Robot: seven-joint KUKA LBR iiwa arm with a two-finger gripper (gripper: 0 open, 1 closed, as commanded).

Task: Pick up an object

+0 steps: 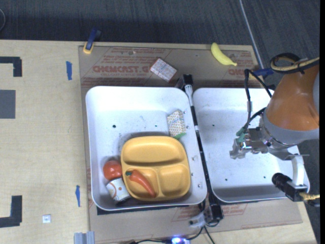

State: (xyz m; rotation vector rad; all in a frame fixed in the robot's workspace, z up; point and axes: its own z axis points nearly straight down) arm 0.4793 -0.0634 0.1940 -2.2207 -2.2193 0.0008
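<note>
Tray point(155, 151), yellow and three-part, sits nearest us in the left bin point(101, 105), filling its 6 o'clock half, with an orange carrot-like piece point(140, 182) lying in its near-left compartment. Tucked against the tray at 8 o'clock, a red ball point(112, 169) and a small white-and-orange can point(117, 189) lie touching each other. Further up, at the tray's 1 o'clock, a pale patterned packet point(176, 123) rests near the bin's right wall. Over in the right bin point(218, 187), the arm point(294, 108) reaches in from 3 o'clock, and the claw point(239, 147) hangs low over bare white floor, well apart from every object; nothing shows between its tips, though how wide it stands I cannot tell. Beyond the bins, on the worktop point(40, 136), a checked packet point(163, 69) and a banana point(222, 55) lie on cardboard point(122, 65).
</note>
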